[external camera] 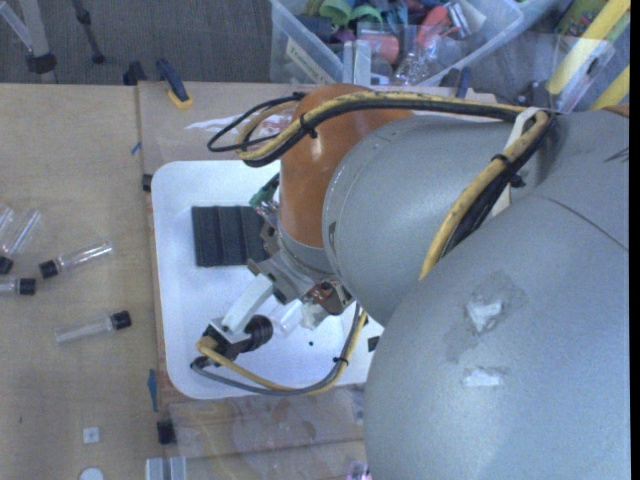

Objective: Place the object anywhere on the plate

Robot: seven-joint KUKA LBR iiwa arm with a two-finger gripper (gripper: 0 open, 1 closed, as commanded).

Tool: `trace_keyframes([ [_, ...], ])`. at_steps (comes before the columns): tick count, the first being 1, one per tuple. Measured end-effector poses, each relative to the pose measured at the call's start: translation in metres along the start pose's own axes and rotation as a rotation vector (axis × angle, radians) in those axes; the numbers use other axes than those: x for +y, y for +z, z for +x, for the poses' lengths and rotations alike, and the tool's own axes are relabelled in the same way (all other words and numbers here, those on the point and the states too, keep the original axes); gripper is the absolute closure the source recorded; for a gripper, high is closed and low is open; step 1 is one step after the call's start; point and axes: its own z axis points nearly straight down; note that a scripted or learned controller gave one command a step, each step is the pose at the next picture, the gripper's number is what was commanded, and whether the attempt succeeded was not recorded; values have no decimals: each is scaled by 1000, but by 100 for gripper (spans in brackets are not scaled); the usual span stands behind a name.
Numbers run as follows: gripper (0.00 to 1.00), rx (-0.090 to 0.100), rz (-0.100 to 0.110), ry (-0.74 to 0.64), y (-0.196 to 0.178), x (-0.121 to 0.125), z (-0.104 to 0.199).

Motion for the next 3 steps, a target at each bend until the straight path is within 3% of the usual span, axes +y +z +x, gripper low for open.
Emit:
trace_keyframes([
  [1,100,8,-4,83,-162,-1,2],
  [2,100,0,-1,-347,-57,-3,2],
  [3,100,-1,0,-333,39,-2,2],
])
